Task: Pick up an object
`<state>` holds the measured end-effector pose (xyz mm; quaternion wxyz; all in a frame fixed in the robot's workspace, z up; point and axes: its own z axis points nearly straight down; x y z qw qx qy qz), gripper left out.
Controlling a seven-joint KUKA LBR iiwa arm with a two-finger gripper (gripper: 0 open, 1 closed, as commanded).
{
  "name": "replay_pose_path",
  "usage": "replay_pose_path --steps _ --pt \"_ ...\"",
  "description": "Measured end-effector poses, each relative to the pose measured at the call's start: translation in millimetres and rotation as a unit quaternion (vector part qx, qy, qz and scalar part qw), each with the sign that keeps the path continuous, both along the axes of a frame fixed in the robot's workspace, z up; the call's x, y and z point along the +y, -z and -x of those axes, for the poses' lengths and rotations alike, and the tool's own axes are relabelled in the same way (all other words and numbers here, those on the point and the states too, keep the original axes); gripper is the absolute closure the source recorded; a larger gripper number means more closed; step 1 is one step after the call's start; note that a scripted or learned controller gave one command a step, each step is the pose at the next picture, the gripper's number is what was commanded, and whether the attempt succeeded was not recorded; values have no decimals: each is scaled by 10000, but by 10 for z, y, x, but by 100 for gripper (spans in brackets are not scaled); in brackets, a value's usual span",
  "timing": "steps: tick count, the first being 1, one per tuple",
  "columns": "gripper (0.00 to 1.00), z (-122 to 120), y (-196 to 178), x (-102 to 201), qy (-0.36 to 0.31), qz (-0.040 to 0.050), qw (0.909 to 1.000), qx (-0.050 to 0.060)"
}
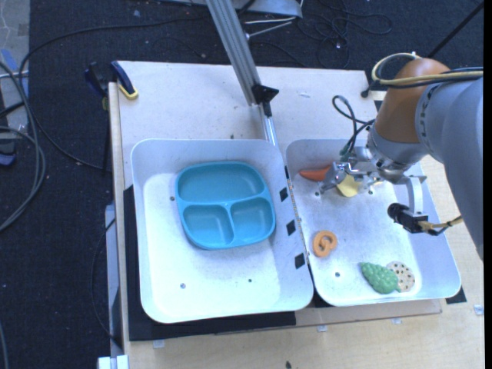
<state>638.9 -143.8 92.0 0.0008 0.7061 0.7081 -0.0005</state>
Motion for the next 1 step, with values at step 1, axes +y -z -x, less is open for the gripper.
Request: replay_pose_path --steps 1 --pt "100 -22 -140 -7 -3 13 10000 -38"
